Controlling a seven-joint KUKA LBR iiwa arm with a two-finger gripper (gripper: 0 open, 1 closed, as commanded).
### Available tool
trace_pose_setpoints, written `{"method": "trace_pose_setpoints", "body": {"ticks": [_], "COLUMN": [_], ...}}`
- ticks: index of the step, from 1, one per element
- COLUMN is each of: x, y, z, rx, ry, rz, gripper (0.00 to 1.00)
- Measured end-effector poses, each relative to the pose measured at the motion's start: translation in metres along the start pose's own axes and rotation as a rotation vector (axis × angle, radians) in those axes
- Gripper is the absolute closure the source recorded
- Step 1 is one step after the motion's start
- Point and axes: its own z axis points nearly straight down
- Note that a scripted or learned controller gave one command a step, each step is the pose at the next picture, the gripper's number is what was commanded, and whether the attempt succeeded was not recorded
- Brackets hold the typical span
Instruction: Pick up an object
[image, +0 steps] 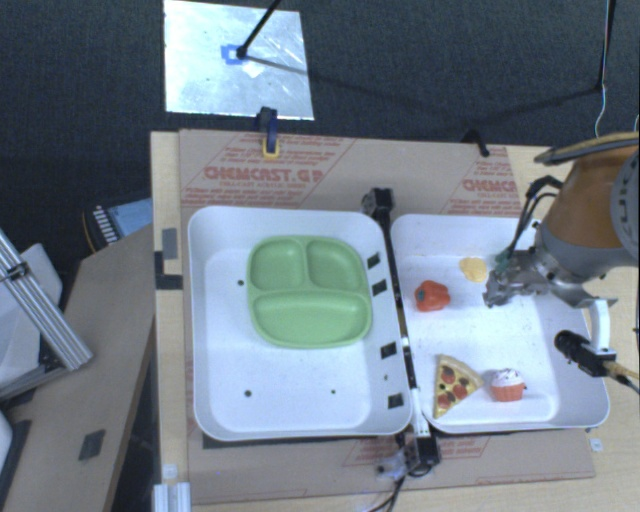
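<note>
Gripper (497, 292) low in right bin (575, 410); finger state cannot be told.
Nearby: glossy red pepper (432, 296), yellow lump (473, 268), wedge-shaped pizza slice (453, 385).

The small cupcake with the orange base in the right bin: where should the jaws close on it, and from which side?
Probably grip the small cupcake with white frosting and an orange base across its orange base, descending from straight above. It looks upright and roundish, so the lower sides offer opposing faces. The flat pizza slice lies close to its left, so set the jaws along the near-far line, clear of that slice.
</note>
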Motion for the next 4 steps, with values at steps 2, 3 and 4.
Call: {"method": "trace_pose_setpoints", "body": {"ticks": [2,3,4], "x": [-0.011,0.049,0.1], "y": [0.006,0.001,-0.002], "z": [-0.07,-0.065,-0.079], "rx": [0.002,0.005,0.003], "ry": [0.001,0.003,0.003], "rz": [0.0,-0.006,-0.006], "gripper": [1.0,1.0,1.0]}}
